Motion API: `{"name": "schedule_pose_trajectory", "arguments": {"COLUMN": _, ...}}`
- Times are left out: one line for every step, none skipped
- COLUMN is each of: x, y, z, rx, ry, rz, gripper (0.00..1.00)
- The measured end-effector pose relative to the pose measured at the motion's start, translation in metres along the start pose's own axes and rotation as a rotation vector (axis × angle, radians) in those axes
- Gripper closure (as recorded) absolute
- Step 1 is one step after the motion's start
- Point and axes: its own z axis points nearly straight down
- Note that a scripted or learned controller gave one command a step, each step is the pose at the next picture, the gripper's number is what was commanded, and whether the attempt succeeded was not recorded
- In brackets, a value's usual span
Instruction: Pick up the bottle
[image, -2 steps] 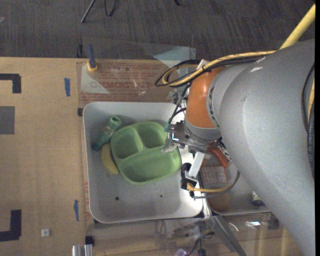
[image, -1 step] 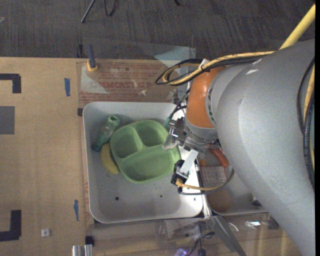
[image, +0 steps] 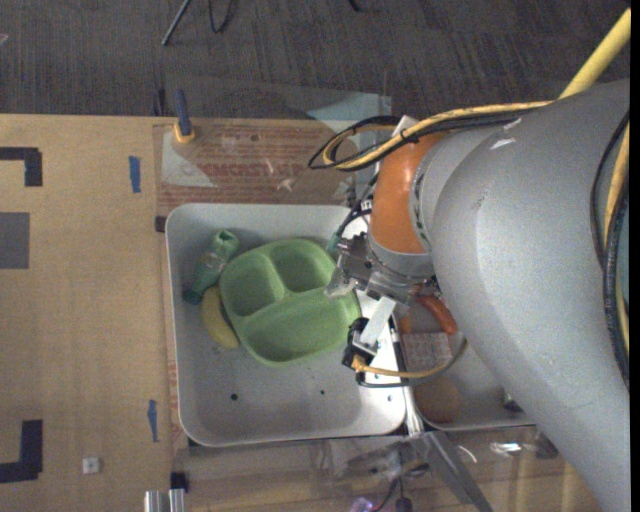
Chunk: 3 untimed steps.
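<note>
The bottle (image: 208, 266) is translucent green with a green cap. It lies tilted near the left wall of the left bin (image: 270, 400), touching the left edge of a green divided plate (image: 285, 300). My gripper (image: 352, 315) hangs below the orange wrist band over the plate's right rim, close to the wall between the bins. It is about a plate's width to the right of the bottle and apart from it. The arm's bulk hides much of the gripper.
A yellow banana (image: 218, 320) pokes out from under the plate's lower left edge. The right bin (image: 470, 420) holds an orange sausage-like thing (image: 440, 315), a small printed box (image: 426, 350) and a brown round object (image: 438, 400). A yellow cable (image: 400, 374) loops near the divider.
</note>
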Motion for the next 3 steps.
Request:
{"name": "schedule_pose_trajectory", "arguments": {"x": 0.001, "y": 0.002, "z": -0.001, "rx": -0.007, "ry": 0.004, "rz": 0.141, "gripper": 0.0}}
{"name": "schedule_pose_trajectory", "arguments": {"x": 0.0, "y": 0.003, "z": -0.011, "rx": -0.009, "ry": 0.002, "rz": 0.14, "gripper": 1.0}}
{"name": "schedule_pose_trajectory", "arguments": {"x": 0.022, "y": -0.068, "z": -0.14, "rx": 0.035, "ry": 0.024, "rz": 0.084, "gripper": 1.0}}
